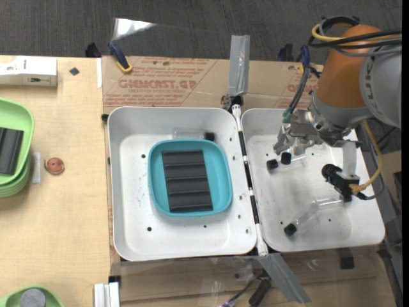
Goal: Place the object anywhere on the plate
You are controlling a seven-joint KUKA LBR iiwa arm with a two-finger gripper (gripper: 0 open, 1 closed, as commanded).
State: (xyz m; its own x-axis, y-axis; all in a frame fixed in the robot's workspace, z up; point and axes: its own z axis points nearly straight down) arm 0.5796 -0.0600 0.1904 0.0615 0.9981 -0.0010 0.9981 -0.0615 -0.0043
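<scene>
A teal square plate (pixel 220 171) lies in the middle of the left bin (pixel 128 190), with a dark ridged insert (pixel 186 180) on it. In the right bin (pixel 358 235), near the front, lies a clear plastic object with a black end (pixel 300 220). My gripper (pixel 279 161) hangs over the back left part of the right bin, well behind that object. Its two black-tipped fingers (pixel 272 164) stand slightly apart, open, with nothing between them.
A small dark piece (pixel 209 136) sits behind the plate in the left bin. A black fitting on a yellow cable (pixel 337 178) hangs at the right bin's right side. Cardboard (pixel 166 82) lies behind the bins, and a green tray (pixel 16 149) sits far left.
</scene>
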